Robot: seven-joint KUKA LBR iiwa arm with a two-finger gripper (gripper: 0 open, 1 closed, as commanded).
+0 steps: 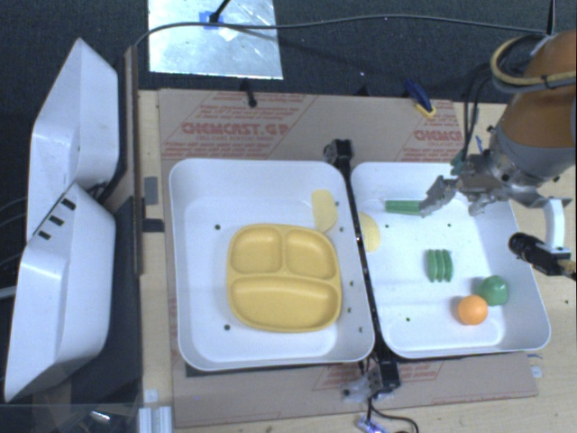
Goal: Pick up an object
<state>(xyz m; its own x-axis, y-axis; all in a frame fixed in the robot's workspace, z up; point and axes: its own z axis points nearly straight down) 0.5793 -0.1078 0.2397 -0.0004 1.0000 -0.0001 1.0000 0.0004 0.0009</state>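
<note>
Hovering over the right bin in the camera view, my hand hangs with its fingers spread apart and nothing between them. A green stick lies just beside my fingertips, toward the left bin; a ridged green piece sits below, an orange ball and green ball farther off. Nothing is lifted yet; the whole grasp remains, I judge.

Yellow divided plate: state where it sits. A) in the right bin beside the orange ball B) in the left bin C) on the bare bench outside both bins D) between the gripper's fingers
B: the yellow divided plate lies flat on the floor of the left bin, across the divider from the orange ball.
</note>
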